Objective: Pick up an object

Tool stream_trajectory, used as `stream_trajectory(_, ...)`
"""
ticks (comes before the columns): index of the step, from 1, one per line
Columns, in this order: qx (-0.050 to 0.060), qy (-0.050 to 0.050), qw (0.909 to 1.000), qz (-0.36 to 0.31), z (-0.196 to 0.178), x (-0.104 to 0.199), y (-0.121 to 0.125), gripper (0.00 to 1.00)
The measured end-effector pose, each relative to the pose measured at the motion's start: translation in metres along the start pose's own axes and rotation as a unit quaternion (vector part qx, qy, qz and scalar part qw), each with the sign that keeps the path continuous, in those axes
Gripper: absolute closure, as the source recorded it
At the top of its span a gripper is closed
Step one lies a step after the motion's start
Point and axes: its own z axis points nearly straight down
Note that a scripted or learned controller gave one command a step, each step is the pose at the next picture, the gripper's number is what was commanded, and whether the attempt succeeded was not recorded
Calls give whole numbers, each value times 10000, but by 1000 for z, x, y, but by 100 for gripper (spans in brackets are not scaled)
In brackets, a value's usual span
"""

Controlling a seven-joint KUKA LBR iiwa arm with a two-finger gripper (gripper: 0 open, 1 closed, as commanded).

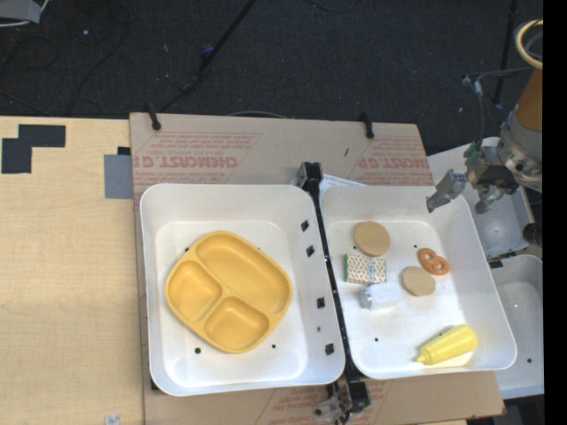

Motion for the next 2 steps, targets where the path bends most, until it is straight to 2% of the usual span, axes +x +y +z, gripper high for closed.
stream_trajectory(1, -59, -12, 10000, -13, -8, 1, 2, 0)
stream_trajectory(2, -40, -9, 10000, -11, 38, 1, -4, 0)
